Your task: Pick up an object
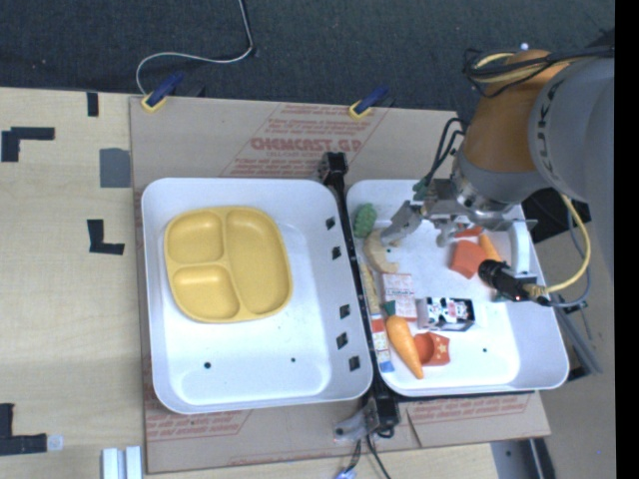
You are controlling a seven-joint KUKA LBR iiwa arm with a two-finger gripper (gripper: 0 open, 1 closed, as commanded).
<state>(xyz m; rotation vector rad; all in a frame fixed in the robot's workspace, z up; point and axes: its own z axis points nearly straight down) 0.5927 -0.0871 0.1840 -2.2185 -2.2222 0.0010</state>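
the hand hangs with its fingers spread wide and holding nothing over the right bin, above the carrot.

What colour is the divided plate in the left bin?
Yellow; the divided plate shows plainly in the camera view.

yellow tray: smooth glossy plastic | bins: smooth white plastic | board: matt cardboard

A yellow three-compartment plastic plate lay in the left shallow white bin. In the right shallow white bin, an orange toy carrot lay beside a small black-and-white carton, with an orange block behind them
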